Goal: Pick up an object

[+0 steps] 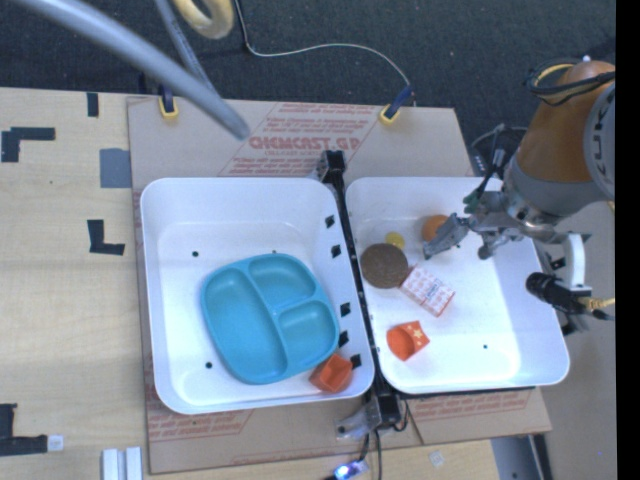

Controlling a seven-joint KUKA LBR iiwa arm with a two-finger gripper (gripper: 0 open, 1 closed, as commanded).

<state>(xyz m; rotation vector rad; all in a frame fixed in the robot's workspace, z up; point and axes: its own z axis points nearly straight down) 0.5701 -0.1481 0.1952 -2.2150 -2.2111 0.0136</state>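
The right bin holds an orange ball, a small yellow piece, a brown round disc, a white packet with red print and a red-orange piece. My gripper hangs over the upper right part of this bin, just right of the orange ball. Its fingers are spread open, and nothing sits between them. One finger points down-left toward the ball and the disc.
The left bin contains a blue divided plate and an orange object in its front right corner. A black divider runs between the bins. Grey bars cross the upper left.
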